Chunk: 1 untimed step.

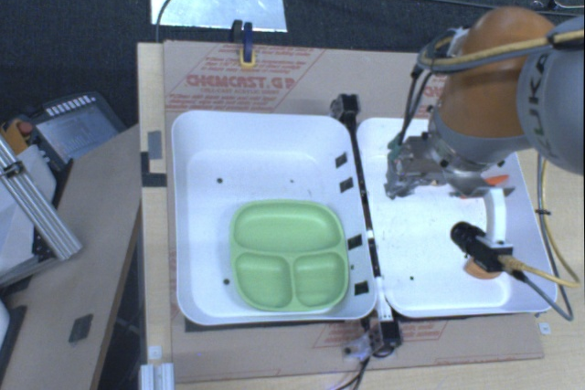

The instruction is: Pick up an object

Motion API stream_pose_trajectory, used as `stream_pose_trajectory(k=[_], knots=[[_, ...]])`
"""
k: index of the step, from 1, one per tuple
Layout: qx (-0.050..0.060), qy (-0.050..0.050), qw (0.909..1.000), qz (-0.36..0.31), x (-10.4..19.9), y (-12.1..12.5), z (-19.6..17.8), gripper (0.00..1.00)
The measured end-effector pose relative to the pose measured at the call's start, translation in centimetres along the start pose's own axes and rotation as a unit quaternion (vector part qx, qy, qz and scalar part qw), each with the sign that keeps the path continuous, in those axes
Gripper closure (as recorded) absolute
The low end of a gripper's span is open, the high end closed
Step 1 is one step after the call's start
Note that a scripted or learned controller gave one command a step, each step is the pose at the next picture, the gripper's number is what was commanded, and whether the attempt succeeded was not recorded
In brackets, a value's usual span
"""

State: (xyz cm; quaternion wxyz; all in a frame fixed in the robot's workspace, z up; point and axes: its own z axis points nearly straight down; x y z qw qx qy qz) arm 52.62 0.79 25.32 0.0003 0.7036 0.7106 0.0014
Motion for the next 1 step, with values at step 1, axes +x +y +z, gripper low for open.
stream_pose_trajectory(k=[1], knots=[[0.002, 0.0, 1.0, 0.0, 5.46, -0.64, 1.83, 1.0]])
